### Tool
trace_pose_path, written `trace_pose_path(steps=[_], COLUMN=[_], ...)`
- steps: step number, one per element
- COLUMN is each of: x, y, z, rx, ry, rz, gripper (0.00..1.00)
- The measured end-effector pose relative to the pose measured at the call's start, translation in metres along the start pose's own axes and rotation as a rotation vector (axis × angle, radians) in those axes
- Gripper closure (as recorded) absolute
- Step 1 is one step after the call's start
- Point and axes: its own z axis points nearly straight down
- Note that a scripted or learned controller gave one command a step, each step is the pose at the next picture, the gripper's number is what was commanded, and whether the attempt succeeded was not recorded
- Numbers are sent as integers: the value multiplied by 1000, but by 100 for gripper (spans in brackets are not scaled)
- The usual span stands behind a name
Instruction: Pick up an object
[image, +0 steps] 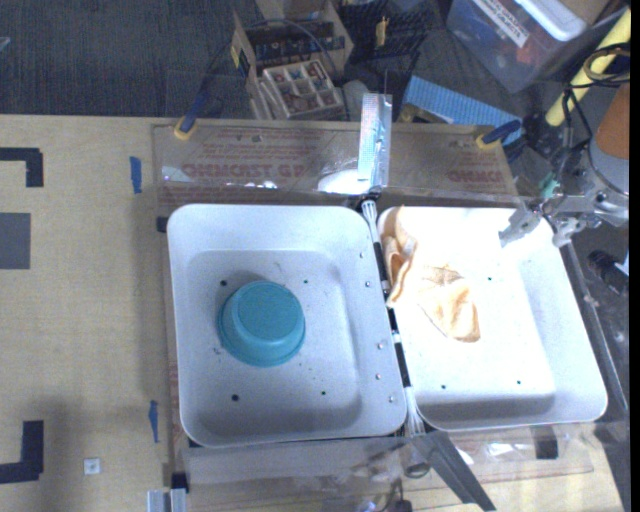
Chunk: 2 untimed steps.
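A: Entry, overhead view. Candidate objects: a round teal plastic bowl (262, 322), sitting mouth-down on the floor of the left shallow white bin (200, 240), and a crumpled tan cloth (440, 295) in the right shallow white bin (560, 390).

B: Orientation of each?

A: The bowl is circular, so no long axis; its flat base faces up toward the camera. The cloth is bunched, pale tan with orange-brown folds. Its long axis runs diagonally, from the bin's upper-left corner by the divider down toward the bin's middle. One end climbs the wall beside the divider.

B: Jaws?

A: The jaws (535, 222) sit at the upper-right rim of the right bin, metallic and grey. Cannot tell whether they are apart or together; the detail is too small and blurred. Nothing visible between them.

B: Positions relative to the jaws?

A: Cloth lies below and left of the jaws, apart from them. Bowl is well apart, far left, in the other bin. Both bins rest on the wooden table (70, 300).
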Motion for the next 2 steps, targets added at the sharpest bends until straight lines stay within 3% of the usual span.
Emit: trace_pose_path(steps=[1, 2], x=[55, 105], y=[-34, -46], z=[81, 111], rx=[-2, -12], ry=[-1, -3], rz=[-45, -149], gripper=[0, 0])
